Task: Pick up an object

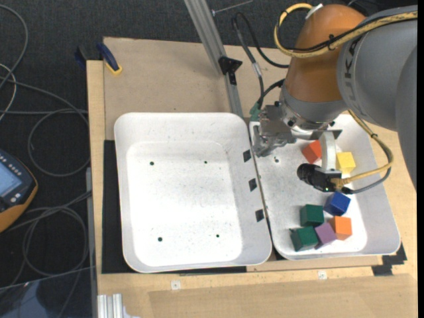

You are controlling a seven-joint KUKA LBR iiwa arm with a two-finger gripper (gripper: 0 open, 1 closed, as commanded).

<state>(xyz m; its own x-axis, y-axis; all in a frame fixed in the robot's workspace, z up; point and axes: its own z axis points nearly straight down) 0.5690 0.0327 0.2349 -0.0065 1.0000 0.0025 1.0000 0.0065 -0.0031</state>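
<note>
Small coloured blocks [324, 225] lie clustered in the right white plastic bin [377, 237], near its front corner; the grey two-finger gripper [268, 138] hangs near that bin's left wall.

I am working in a robotics lab, at a test bench [165, 65] of bare board that is carrying two white bins [185, 191] taped side by side. Loose black cables [40, 111] are trailing over the dark carpet [46, 18] around it, and a handheld control pendant [13, 187] is lying at the left. A metal pole [212, 38] is rising behind the bins, and small coloured blocks [324, 224] are sitting in the right one.
</note>
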